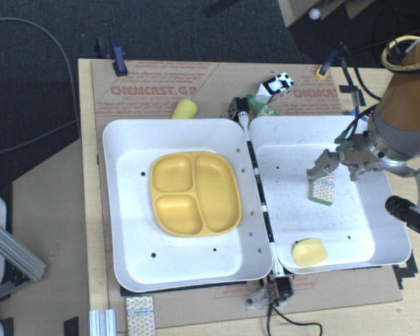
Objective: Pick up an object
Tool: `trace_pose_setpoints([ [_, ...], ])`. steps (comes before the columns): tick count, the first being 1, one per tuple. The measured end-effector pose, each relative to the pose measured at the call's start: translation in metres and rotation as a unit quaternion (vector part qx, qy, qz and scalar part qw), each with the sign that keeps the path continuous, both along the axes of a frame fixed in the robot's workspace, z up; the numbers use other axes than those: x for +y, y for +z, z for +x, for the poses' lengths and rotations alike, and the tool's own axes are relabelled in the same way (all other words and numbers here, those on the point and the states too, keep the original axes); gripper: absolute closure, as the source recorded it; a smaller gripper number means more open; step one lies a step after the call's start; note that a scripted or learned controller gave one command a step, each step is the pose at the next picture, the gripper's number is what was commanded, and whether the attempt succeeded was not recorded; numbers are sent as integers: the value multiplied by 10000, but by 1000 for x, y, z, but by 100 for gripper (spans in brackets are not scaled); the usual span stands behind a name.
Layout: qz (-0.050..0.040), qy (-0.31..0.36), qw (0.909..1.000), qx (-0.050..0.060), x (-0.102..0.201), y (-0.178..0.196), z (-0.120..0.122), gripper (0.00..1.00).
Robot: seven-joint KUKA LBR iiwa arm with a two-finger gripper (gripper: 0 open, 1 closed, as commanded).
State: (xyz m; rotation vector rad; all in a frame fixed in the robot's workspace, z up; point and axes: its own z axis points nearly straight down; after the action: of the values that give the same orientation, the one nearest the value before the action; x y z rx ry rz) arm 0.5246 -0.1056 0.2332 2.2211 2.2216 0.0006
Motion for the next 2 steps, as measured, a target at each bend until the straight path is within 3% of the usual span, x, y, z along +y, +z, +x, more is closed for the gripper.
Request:
trace_pose_setpoints([
  [1,1,-7,10000,15,-64,-72,30,0],
  [2,5,1,10000,12,-42,-145,38,0],
])
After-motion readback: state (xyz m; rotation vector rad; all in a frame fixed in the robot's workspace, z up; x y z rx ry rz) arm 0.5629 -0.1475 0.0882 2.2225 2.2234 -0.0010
